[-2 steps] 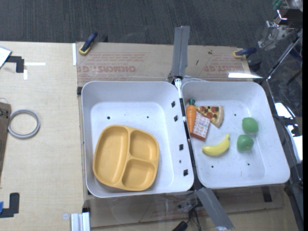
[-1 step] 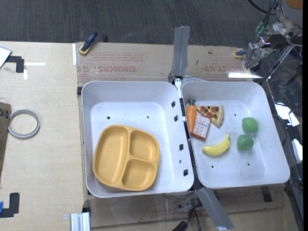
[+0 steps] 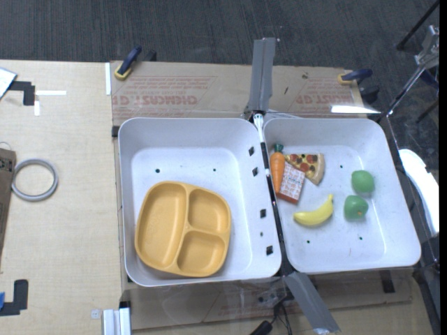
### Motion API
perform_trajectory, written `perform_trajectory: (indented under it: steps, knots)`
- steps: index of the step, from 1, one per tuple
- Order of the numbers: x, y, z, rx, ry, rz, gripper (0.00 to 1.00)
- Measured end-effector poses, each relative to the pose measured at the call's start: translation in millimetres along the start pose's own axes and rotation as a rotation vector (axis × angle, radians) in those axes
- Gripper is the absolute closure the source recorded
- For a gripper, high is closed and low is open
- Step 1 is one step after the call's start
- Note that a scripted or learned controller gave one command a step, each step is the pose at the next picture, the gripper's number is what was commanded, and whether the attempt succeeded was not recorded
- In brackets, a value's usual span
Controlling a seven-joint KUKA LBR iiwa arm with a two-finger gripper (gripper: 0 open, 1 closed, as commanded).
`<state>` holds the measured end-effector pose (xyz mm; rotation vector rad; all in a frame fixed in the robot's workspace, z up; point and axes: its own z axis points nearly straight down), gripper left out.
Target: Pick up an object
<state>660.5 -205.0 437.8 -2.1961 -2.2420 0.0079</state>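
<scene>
Dark carpet lies behind the pale wooden bench (image 3: pixel 63 257), which holds two shallow white bins side by side. I cannot tell if the pincer is released or clenched.

The right white bin (image 3: pixel 349 246) holds the toy food. Nearest its right wall are two round green toy fruits (image 3: pixel 362 181), one just above the other. Next to them lies the yellow toy banana (image 3: pixel 313 213), near the middle of the bin and touching nothing. It looks like a good one to pick.

The banana is probably light, hard and smooth, so it may slip. Its fat middle looks best to pinch, across its thin side. Its long line runs from low left to high right, and the thin tip points up at the lower green fruit.

Farther left are a toy pizza slice (image 3: pixel 306 165), a red and white packet (image 3: pixel 291 184) and an orange toy carrot (image 3: pixel 277 170).
</scene>
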Motion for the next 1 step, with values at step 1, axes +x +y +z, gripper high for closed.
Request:
perform_trajectory:
  steps: [1]
  knots:
    - [28.9,0.8,106.1,0.001,0.002,-0.125,1.0]
